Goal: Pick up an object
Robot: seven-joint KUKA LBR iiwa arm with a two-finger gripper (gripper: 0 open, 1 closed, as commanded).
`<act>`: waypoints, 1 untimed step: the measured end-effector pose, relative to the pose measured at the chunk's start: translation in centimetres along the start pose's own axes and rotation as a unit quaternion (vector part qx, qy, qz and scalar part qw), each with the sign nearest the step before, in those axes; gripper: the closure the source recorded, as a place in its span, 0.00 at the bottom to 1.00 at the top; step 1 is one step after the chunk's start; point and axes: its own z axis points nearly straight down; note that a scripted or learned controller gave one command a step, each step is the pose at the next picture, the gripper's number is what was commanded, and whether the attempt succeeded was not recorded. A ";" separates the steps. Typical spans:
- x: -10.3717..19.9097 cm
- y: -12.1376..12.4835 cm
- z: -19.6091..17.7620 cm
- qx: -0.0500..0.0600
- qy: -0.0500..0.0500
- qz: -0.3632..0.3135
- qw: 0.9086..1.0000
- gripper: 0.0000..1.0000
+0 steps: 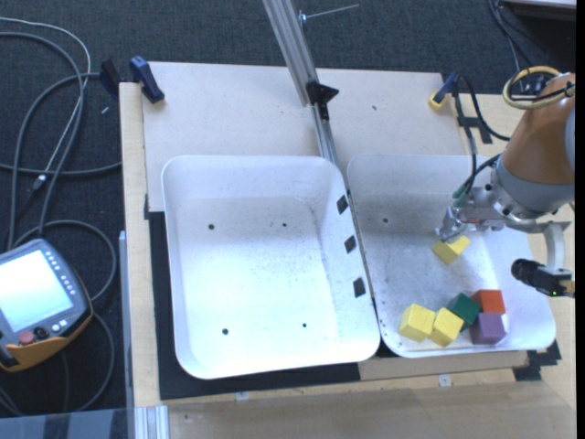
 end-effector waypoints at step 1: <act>0.0 0.0 0.1 0.001 0.000 0.000 1.000 0.00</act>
